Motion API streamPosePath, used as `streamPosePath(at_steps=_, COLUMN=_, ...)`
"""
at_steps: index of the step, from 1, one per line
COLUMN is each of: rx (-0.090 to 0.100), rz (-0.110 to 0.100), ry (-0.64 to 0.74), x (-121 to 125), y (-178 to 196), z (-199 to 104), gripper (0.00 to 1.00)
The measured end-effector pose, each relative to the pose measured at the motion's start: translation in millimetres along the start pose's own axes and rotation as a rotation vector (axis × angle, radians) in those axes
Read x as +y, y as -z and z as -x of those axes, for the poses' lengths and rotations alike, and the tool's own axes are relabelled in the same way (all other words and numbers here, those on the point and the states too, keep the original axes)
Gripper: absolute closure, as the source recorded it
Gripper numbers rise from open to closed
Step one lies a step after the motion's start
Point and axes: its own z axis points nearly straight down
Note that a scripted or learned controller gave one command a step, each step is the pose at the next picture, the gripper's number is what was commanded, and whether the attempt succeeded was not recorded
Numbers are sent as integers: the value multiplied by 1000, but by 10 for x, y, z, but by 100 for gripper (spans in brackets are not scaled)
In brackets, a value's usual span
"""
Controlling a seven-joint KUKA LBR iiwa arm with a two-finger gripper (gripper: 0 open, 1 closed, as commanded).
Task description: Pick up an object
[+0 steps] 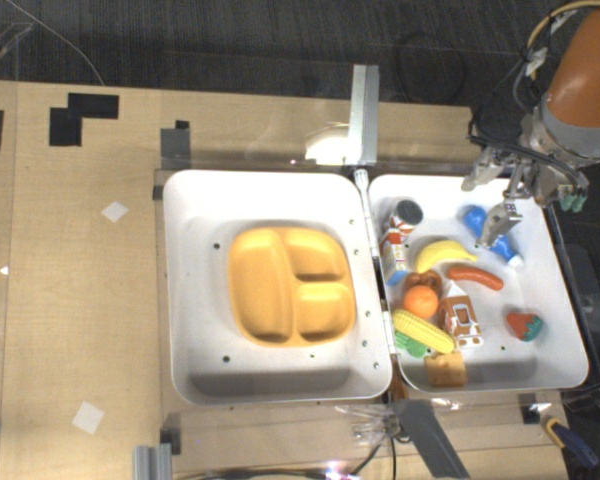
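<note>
My gripper (480, 211) hangs over the back right part of the right bin (570, 353). It is open, with its two grey fingers (498, 223) spread apart and nothing held between them. A blue toy (474, 218) lies right under it, and another blue piece (508, 252) sits just beyond the nearer finger. I cannot tell whether the fingers touch the blue toy. Close by lie a banana (445, 256) and a red sausage (476, 278).
The right bin also holds a small can (401, 230), an orange (420, 301), a corn cob (423, 331), an orange-and-white box (461, 318), a red strawberry (525, 325) and a brown block (445, 370). The left bin (195, 298) holds a yellow divided tray (290, 283).
</note>
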Motion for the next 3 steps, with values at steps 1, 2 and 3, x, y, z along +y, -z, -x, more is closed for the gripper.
streamPosePath(at_steps=1, rx=-2, rz=0, ry=456, x=-210, y=58, z=475, gripper=0)
streamPosePath(at_steps=2, rx=-3, rz=-1, ry=848, x=-699, y=354, z=474, gripper=0)
streamPosePath(at_steps=3, rx=2, rz=6, ry=1135, x=-694, y=-859, z=456, gripper=0)
